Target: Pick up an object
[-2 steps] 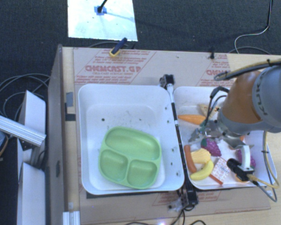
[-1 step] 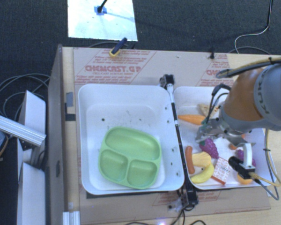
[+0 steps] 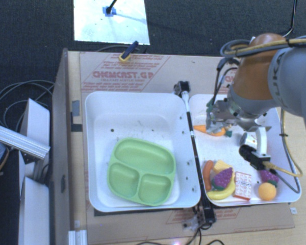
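Note:
My gripper point(image 3: 213, 128) reaches down into the right bin point(image 3: 275, 200), near its left wall. Directly under it lies an orange carrot-like toy point(image 3: 215, 132), with its pale tip point(image 3: 199, 129) poking out to the left. At the front of the same bin sits a cluster of toy food: an orange carrot point(image 3: 208, 173), purple grapes point(image 3: 222, 178) on a yellow banana point(image 3: 220, 192), a red and white packet point(image 3: 242, 185), a purple piece point(image 3: 268, 176) and an orange ball point(image 3: 267, 191).
The left bin point(image 3: 99, 137) holds a green divided plate point(image 3: 142, 171) toward its front. A ridge point(image 3: 192, 147) separates the two bins. The brown bench point(image 3: 143, 70) extends behind them, with a yellow and blue tool point(image 3: 127, 51) at its far edge.

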`<state>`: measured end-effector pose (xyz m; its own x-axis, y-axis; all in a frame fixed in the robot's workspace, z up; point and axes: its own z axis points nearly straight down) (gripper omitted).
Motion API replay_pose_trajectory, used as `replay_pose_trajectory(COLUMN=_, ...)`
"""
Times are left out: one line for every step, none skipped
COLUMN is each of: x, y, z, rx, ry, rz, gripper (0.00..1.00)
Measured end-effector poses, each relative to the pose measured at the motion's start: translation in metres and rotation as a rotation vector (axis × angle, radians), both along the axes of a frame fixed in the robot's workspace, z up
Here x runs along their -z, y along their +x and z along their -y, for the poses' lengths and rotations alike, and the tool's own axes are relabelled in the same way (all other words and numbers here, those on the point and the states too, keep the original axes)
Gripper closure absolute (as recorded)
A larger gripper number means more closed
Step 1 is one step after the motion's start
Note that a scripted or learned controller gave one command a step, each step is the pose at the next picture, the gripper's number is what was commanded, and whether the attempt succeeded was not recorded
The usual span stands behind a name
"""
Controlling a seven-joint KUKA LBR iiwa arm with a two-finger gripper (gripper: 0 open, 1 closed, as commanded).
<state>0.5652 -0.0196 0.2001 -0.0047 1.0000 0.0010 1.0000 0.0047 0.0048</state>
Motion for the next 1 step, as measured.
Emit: replay_pose_trajectory(x=0.0009, y=-0.0006, z=0.0010, rx=0.001, ry=-0.001, rz=-0.002, gripper=0.00)
